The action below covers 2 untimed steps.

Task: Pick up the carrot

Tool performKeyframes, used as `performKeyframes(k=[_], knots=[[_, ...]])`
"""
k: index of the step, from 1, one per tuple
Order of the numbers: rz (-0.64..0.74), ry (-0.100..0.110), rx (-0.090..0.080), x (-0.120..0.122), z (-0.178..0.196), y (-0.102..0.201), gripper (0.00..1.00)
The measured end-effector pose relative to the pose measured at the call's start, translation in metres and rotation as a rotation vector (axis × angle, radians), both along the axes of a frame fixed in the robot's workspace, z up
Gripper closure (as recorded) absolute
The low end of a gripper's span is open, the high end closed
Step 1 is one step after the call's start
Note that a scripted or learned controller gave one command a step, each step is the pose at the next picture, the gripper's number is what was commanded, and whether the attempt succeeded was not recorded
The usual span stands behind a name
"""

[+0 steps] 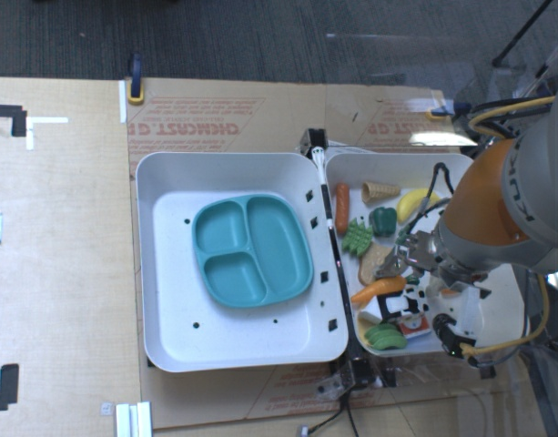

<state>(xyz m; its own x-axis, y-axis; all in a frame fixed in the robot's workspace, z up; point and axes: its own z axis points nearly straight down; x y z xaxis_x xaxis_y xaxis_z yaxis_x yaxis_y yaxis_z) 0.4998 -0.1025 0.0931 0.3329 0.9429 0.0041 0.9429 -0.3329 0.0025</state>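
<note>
One carrot (378,289) lies just beside the hand (408,271); its grip state unclear

Two shallow white plastic bins: left bin (160,271), right bin (351,167).

Left bin: one teal three-compartment plastic plate (253,250).

Right bin, toy foods:
- orange carrots, two: one upright by the left bin (341,208), one lower down (377,289)
- green leafy pieces, three (357,238) (383,220) (384,336)
- tan cone, one (380,190)
- yellow banana-like piece, one (410,204)
- brown bread slice, one (373,261)

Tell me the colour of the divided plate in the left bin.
Teal plate, clearest in the camera view.
</note>
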Motion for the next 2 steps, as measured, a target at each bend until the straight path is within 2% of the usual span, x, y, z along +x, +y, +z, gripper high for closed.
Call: performKeyframes(k=[1,2], knots=[[-0.096,0.0,-0.001,-0.018,-0.0003,0.01,0.0],[-0.166,-0.001,0.0,-0.019,-0.0004,0.007,0.0]])
